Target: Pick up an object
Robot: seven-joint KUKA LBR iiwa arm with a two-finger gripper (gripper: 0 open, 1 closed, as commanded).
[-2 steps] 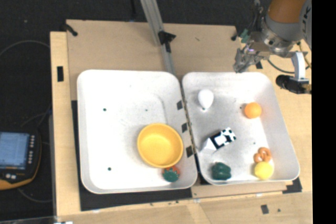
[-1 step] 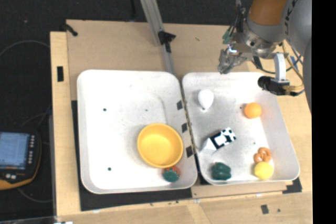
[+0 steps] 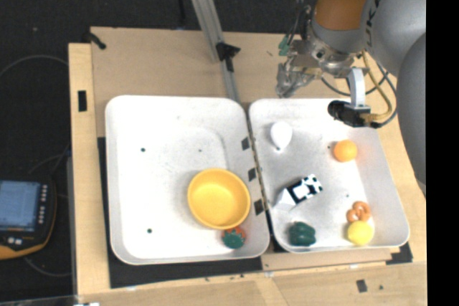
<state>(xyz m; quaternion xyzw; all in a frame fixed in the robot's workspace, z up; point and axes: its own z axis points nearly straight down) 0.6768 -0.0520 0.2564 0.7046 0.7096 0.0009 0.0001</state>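
My gripper [image 3: 290, 84] hangs over the back rim of the right bin [image 3: 384, 175], near its left corner, with nothing seen in it. A white rounded object [image 3: 280, 134] lies just in front of it in that bin. Farther right sits an orange ball [image 3: 345, 150]. A black-and-white toy [image 3: 303, 191] lies near the bin's middle. Along the front edge are a dark green object [image 3: 302, 233], a small orange ring-shaped piece [image 3: 358, 211] and a yellow ball [image 3: 360, 231].
In the left bin [image 3: 143, 154] a yellow bowl [image 3: 219, 197] stands at the front right, with a small green and red object [image 3: 234, 236] just in front of it. A slanted metal post [image 3: 208, 11] rises behind the bins.
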